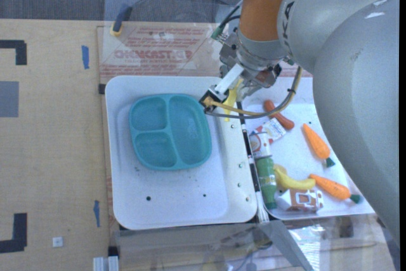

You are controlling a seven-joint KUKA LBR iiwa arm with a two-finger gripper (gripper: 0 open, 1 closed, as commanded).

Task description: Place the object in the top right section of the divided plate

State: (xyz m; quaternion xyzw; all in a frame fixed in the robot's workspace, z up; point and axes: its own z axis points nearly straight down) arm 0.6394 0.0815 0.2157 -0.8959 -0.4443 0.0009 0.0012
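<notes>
The grey arm (342,41) is stretched in from the right, and the far end of the wall between the two bins is covered by its wrist. The gripper (257,79) is masked from above, so it cannot be told whether it is open or closed, and nothing can be confirmed as held. An empty carry to the plate is therefore the first risk.

The left bin (117,136) is occupied by the teal divided plate (170,132), which lies loose and could be pushed aside by a low approach.

The likely objects are packed in the right bin (288,149): a green bottle (265,178), a banana (293,182), two carrots (316,141) (333,187) and a sausage (279,114). Which one is meant cannot be settled. Because bottle and banana are touching, a neighbour could be dragged along or a grasp spoiled.

A release made off-centre could leave the object on a divider ridge or in the wrong section.
</notes>
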